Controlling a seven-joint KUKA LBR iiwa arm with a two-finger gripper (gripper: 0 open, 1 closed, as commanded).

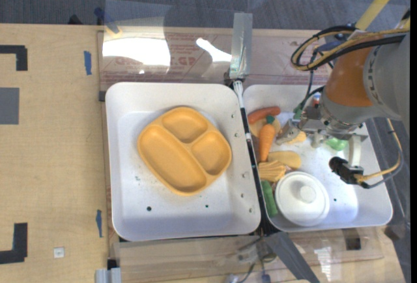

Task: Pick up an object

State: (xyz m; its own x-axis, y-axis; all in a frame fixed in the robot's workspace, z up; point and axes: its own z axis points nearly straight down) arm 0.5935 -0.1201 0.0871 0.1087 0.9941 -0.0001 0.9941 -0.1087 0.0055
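Right now I am seeing a carrot (266, 139) lying in the right bin (371, 210), close to its left wall, with a red piece (263, 113) above it, yellow food pieces (281, 163) below, and a white lidded bowl (301, 196) nearer the front. My end effector (326, 138) is hanging over that bin beside something green (337, 142); whether it is gripping anything, I cannot tell. An orange divided plate (184, 150) is sitting in the left bin (124, 210) on the bench (52, 145).
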